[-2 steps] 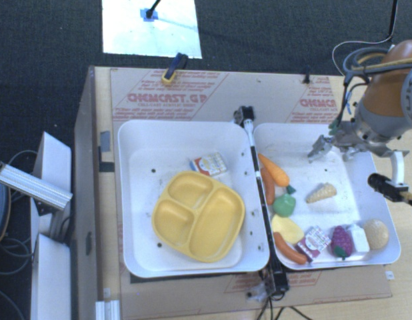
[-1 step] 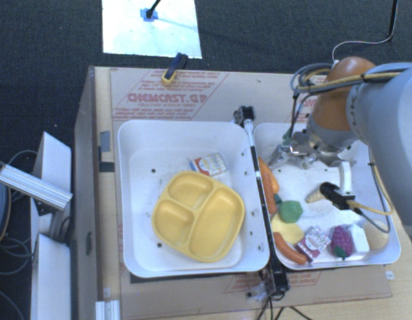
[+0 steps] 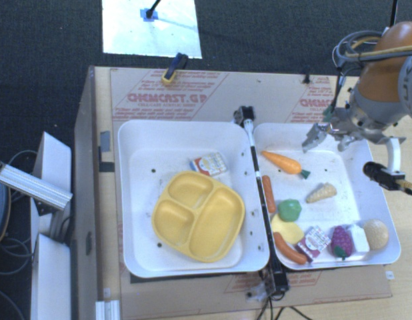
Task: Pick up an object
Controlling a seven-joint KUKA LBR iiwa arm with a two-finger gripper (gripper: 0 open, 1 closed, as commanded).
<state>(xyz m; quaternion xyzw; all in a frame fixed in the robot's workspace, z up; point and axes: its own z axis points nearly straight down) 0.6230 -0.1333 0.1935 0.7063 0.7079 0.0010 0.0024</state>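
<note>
From my seat the pick has not begun in any real sense: I see the gripper [image 3: 324, 137] hanging over the far edge of the right bin [image 3: 383, 205], fingers spread apart with nothing between them. Every item lies loose on the bin floor, so the approach, the closing and the lift are all left to do. The nearest candidate I would call the target is the carrot [image 3: 282, 162], lying flat just below and to the left of the gripper, apart from it. Its long axis runs at a shallow slant across the bin, the orange tip aimed up-left toward the divider and the green stem end aimed down-right. Beyond it lie a pale cone-shaped piece [image 3: 321, 193], a green toy [image 3: 289, 210] and a cluster along the near wall, among them the purple grapes [image 3: 341, 240]. The left bin [image 3: 143, 179] holds the yellow divided plate [image 3: 198, 215] and a small carton [image 3: 209, 165], well away from the arm.
</note>
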